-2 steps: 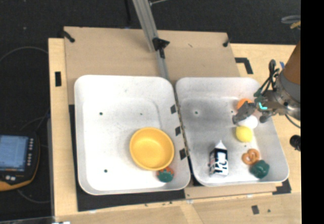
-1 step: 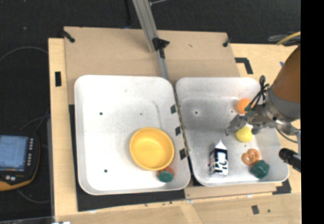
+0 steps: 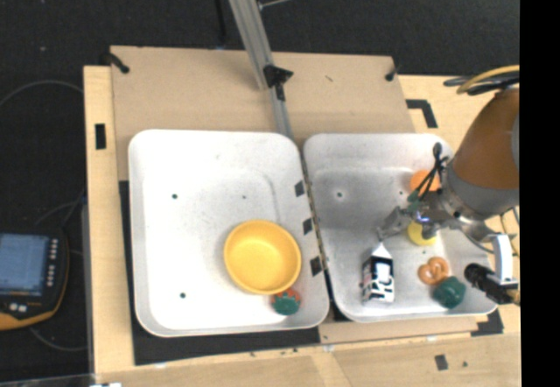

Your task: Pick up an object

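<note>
Yellow object [image 3: 423, 233] half hidden under hand [image 3: 418, 221] in right bin [image 3: 350, 168]; hand's grip state indiscernible.

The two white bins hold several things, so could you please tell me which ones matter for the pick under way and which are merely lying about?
In play:
- claw, low in the right white bin
- small yellow object just beside it
- orange object close behind

Lying about:
- yellow plastic bowl, left white bin
- small green and red piece at the bowl's edge
- black-and-white carton
- orange ring
- dark green lump
</note>
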Motion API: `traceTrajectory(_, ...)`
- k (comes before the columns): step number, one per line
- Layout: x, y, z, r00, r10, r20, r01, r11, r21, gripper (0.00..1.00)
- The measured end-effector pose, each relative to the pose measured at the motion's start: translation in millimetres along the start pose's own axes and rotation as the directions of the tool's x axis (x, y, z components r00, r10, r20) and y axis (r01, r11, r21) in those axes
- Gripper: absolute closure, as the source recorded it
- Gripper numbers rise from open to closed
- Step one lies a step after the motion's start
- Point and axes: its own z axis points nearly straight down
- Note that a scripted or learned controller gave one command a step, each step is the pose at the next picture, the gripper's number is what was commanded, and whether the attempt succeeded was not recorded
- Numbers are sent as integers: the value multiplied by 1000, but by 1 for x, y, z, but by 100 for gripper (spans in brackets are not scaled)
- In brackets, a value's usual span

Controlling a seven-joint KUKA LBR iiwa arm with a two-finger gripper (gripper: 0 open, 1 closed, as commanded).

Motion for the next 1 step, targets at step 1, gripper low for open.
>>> traceTrajectory(1, -1, 1, 45, 1000, 0, 1, 0, 1000, -5, 0)
